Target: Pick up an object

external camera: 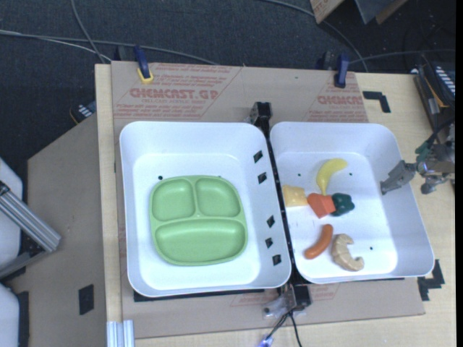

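While the gripper (405,173) hangs at the right bin's (376,137) right rim, nothing sits between its fingers (whether they are spread or closed I cannot tell). The banana (330,172), carrot (329,204), sausage (319,242) and croissant (346,253) lie in that bin; a green plate (197,220) fills the left bin (137,194).

- Visible robot hardware: a small grey metal end-of-arm assembly (427,166), seen just beside the right rim of the shallow white plastic right-hand bin (405,194).
- Finger element: one dull grey, wedge-shaped metal piece (394,178), tapering to a blunt tip; its tip overlaps that bin's right rim.
- Body behind the wedge: a compact block of grey and dark parts with a pale, lighter grey section at its centre.
- Markings: small green-tinted patches on the upper part of the block, on the side away from the bin.
- Cabling: thin dark leads run upward from the block.
- Finer details such as screws are too small to resolve.
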Controlling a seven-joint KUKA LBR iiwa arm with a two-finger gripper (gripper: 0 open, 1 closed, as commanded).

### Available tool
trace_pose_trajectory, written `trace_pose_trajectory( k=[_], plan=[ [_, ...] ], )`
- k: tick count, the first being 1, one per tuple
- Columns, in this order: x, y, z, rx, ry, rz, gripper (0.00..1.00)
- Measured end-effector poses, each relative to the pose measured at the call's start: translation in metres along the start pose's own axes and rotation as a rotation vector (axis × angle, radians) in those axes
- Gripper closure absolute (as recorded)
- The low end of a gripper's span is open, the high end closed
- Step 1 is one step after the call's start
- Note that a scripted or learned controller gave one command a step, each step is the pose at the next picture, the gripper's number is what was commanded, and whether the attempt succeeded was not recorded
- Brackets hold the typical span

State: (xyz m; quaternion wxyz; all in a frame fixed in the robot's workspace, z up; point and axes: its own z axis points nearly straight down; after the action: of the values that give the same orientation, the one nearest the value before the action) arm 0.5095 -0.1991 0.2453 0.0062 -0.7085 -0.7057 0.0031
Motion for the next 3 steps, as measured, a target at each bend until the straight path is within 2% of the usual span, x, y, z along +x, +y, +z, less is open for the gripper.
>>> trace_pose_trajectory(
  k=[1, 3],
  plan=[
    [0.001, 0.003, -0.007, -0.013, -0.004, -0.004, 0.0],
    [-0.003, 0.003, 0.085, -0.008, -0.002, -0.003, 0.0]
  ],
)
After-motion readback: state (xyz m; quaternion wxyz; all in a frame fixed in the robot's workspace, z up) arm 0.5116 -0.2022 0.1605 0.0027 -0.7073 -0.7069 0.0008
